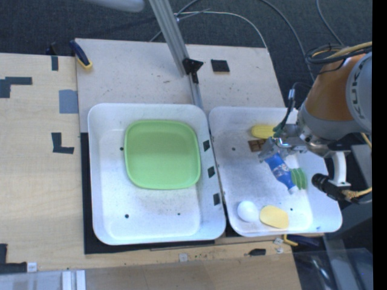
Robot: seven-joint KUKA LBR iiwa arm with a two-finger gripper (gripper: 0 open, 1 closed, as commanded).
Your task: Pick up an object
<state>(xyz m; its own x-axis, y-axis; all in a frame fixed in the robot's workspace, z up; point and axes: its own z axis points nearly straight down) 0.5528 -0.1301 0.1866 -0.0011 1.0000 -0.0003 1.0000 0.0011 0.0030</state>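
My gripper (279, 145) hangs at centre right of the frame, over the right bin (233, 162) — I cannot tell how it is set. A blue tube (282, 171) lies just below it, beside a green item (299, 178).

Grey arm (363, 101), orange band, black cables

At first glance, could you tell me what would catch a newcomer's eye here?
The green plate in the left bin stands out most. In the right bin, the orange-banded arm reaches in, its pincer over a blue item, with a white ball near the front.
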